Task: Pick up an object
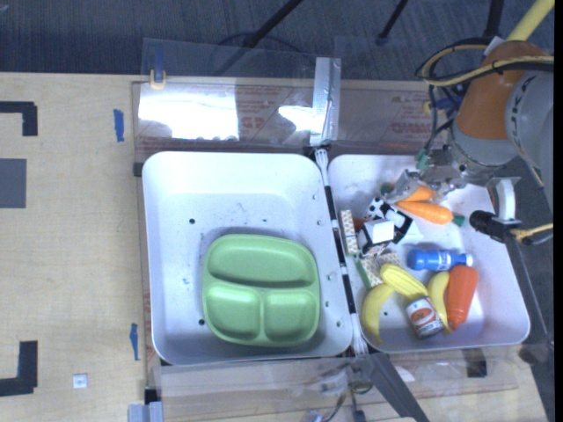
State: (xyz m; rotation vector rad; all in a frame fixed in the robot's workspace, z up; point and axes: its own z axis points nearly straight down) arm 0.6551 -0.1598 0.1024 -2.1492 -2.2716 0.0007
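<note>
My gripper [420,183] hangs over the back part of the right bin [506,323], under the grey wrist with the orange band. Directly below it lies an orange carrot [428,211], touching or nearly touching the gripper's tip. Beside the carrot sits a black-and-white toy [381,209] next to a white card [383,232]. Nearer the front lie a blue bottle [435,258], a second orange vegetable [460,294], yellow bananas [384,301] and a small can [425,316].
The left bin [176,200] holds a green divided plate [261,289]. A patterned box [351,232] leans on the wall between the bins. A clear panel [229,104] stands behind the bins. Cables and a black bracket [497,224] hang near the arm at the right.
</note>
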